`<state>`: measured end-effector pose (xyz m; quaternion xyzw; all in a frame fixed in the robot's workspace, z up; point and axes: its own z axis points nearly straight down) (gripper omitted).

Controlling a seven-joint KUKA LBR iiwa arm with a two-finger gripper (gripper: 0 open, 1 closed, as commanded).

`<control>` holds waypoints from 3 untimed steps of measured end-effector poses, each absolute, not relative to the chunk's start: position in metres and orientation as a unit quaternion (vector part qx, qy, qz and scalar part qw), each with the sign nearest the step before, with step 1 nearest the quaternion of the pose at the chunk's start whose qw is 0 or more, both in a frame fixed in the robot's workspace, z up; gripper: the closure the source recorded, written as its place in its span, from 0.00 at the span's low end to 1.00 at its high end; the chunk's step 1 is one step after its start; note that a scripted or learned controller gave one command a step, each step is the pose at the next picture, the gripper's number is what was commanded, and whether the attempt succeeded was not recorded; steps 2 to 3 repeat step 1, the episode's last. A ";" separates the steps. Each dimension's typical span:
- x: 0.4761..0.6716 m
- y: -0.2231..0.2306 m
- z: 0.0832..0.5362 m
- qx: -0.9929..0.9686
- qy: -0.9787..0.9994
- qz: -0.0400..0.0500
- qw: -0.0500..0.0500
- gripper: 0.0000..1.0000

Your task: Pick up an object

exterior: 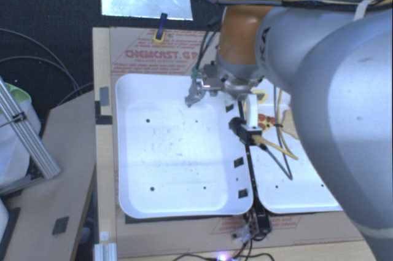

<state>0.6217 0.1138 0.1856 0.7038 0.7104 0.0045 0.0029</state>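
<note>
The big grey arm (325, 63) came in from 3 o'clock and covered much of the right bin (295, 192). Its orange band (242, 26) sat just above the wrist. The gripper (195, 96) hung over the left bin (178, 149), near that bin's 1 o'clock corner. I could not tell how far its fingers were spread, and I could not see anything between them. In the right bin, thin tan sticks (279, 146) and a small red and yellow thing (265, 118) lay at about 9 o'clock, close by the wall between the bins.
</note>
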 end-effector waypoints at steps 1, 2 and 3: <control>0.600 0.031 0.184 0.709 0.705 -0.001 0.001 0.00; 0.600 0.031 0.184 0.709 0.705 -0.001 0.001 0.00; 0.600 0.031 0.184 0.709 0.705 -0.001 0.001 0.00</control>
